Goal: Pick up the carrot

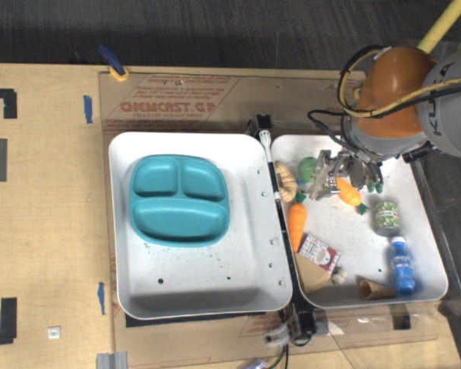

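The gripper (339,177), seemingly clamped on a small carrot (350,192), could drop it onto the bottle (402,264) beneath if its grip is shallow.

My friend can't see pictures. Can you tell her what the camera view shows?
A grey and orange robot arm reaches its tool down into the right white bin, among small toys; an orange carrot lies near that bin's left wall. The left white bin holds a teal divided plate.

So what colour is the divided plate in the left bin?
Teal-blue all over; the divided plate shows clearly in the camera view, inside the left bin.
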`<state>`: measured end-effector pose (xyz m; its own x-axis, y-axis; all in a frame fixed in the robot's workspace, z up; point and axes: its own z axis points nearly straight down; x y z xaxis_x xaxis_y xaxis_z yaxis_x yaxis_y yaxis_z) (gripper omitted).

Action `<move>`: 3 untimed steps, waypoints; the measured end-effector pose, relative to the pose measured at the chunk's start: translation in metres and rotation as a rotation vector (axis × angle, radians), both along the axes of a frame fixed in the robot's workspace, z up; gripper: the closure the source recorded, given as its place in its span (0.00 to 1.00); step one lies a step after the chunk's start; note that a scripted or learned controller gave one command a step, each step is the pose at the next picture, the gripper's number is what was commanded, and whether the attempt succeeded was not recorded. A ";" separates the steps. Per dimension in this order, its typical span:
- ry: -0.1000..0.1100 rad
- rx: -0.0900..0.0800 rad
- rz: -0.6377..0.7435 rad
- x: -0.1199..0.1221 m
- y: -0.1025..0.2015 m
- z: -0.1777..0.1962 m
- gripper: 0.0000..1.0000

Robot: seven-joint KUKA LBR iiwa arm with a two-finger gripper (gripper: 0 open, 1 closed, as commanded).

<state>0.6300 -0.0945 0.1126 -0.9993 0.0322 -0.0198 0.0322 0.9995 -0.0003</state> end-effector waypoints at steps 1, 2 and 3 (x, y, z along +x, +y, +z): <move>0.007 -0.010 0.584 -0.042 -0.065 -0.022 1.00; 0.006 -0.002 0.300 -0.043 0.029 0.075 1.00; 0.006 -0.002 0.250 -0.021 0.006 -0.013 1.00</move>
<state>0.6090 -0.0886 0.0991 -0.9763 -0.2160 -0.0134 -0.2160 0.9764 -0.0020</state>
